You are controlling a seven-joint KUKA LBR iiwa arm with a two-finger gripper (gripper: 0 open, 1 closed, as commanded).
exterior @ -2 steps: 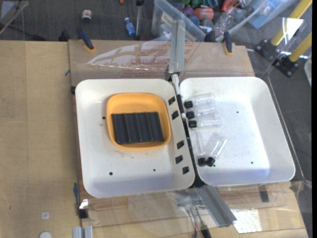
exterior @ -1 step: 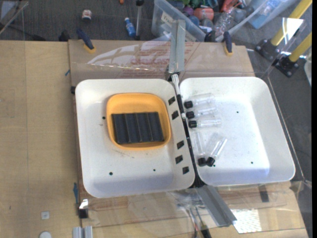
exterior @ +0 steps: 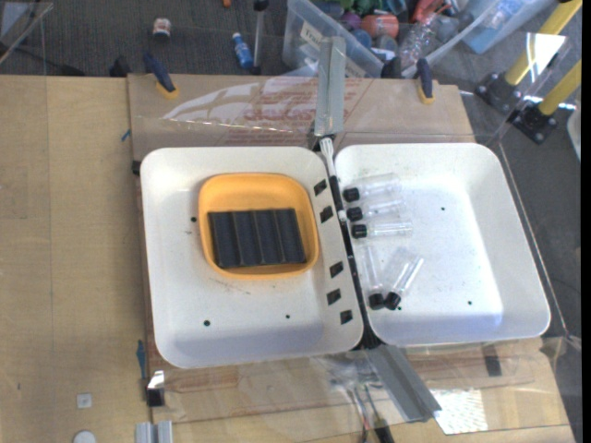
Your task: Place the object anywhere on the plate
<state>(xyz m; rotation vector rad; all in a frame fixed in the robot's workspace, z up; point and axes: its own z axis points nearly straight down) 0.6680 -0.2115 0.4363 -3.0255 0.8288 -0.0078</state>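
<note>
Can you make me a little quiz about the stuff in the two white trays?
1. True or false: the black ridged block lies on the orange plate.
2. Which bin holds the clear tubes with black caps: A) left bin, B) right bin?
3. Fill in: the orange plate sits in the ____ bin.

Key: 1 true. 2 B. 3 left.
</note>
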